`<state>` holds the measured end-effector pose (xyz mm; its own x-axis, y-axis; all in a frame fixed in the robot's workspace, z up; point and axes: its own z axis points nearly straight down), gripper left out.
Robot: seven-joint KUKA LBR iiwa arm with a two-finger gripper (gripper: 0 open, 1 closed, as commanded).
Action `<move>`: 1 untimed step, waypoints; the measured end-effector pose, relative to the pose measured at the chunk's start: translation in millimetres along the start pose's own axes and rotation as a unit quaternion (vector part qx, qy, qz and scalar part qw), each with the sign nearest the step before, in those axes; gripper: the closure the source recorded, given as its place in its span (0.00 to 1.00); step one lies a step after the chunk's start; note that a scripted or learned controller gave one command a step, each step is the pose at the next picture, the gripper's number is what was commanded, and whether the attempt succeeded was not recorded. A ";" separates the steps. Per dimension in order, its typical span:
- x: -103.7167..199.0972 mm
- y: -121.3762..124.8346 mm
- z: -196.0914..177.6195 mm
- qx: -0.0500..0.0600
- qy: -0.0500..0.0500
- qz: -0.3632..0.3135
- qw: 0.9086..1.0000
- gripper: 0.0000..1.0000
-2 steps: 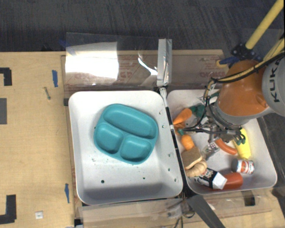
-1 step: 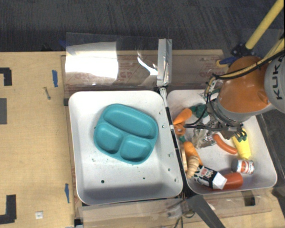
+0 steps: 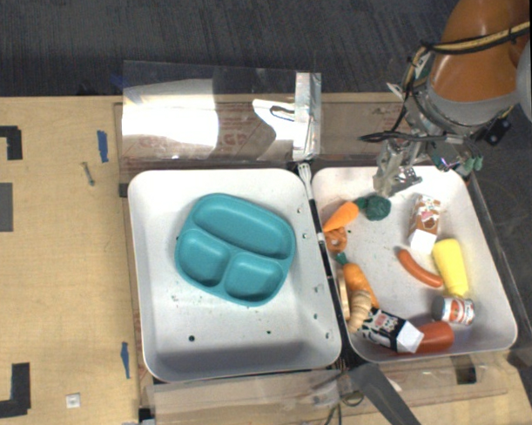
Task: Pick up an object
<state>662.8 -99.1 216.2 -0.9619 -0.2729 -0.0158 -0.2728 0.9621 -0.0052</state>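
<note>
My gripper point(image 3: 396, 180) hangs over the back edge of the right bin point(image 3: 497, 330), open, with nothing between its fingers. Just below it lies a toy carrot point(image 3: 341, 216) whose dark green top point(image 3: 375, 207) points toward the gripper. Further forward in the same bin are a second carrot point(image 3: 358, 282), a red sausage point(image 3: 420, 268), a yellow bottle point(image 3: 451, 266), a small printed packet point(image 3: 428, 214), a white block point(image 3: 421, 241), a small red can point(image 3: 458, 311) and a dark sauce bottle with a red end point(image 3: 403, 331).
The left bin point(image 3: 157, 324) bears a teal divided plate point(image 3: 237, 247). A clear plastic sheet with a taped edge point(image 3: 219, 117) stands behind the left bin. Brown bench surface point(image 3: 50, 258) stretches to the left.
</note>
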 end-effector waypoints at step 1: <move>9.9 -45.8 80.4 -0.004 0.007 -0.118 0.993 1.00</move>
<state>667.1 -145.9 135.9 -0.8713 -0.4907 -0.0021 -0.4907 0.8713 0.0014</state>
